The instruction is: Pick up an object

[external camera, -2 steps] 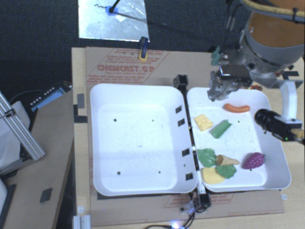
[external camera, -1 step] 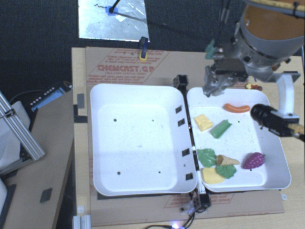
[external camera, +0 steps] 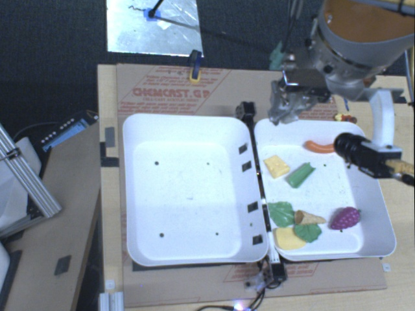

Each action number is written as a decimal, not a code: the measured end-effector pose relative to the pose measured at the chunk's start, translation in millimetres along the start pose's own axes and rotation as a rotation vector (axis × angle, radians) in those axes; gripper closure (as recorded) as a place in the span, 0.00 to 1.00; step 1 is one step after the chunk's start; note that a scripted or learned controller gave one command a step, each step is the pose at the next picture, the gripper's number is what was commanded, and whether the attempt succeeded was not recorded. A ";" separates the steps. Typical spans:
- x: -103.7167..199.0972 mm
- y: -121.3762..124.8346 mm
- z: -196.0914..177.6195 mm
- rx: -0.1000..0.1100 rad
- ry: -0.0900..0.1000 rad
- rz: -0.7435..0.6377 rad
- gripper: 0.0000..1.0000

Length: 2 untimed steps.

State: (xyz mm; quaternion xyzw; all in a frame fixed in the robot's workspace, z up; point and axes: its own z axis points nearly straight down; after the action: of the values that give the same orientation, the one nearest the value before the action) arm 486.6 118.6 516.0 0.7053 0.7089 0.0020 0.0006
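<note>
The right bin [external camera: 369,238] holds several toy foods: a yellow cheese wedge [external camera: 277,166], a green block [external camera: 300,175], an orange sausage [external camera: 319,146], a purple grape bunch [external camera: 345,218], a green leaf [external camera: 281,212], a tan cone [external camera: 308,218] and a yellow piece [external camera: 289,239]. My gripper [external camera: 283,113] hangs above the far left corner of that bin, up from the cheese wedge. Nothing shows between its fingers.
The left bin [external camera: 188,186] lies beside the right one, with black clips [external camera: 253,206] along the shared edge. A black cylindrical fixture [external camera: 363,153] reaches over the right bin's right side. A shiny sheet [external camera: 154,18] and a yellow and blue clamp [external camera: 194,67] sit at the back.
</note>
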 end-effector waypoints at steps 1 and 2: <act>26.7 -0.1 -9.9 0.001 0.001 -0.001 1.00; 42.4 0.1 -19.5 0.001 0.000 0.000 1.00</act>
State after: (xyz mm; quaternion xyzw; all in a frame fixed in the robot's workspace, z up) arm 486.4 160.9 535.6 0.7053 0.7089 0.0019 0.0003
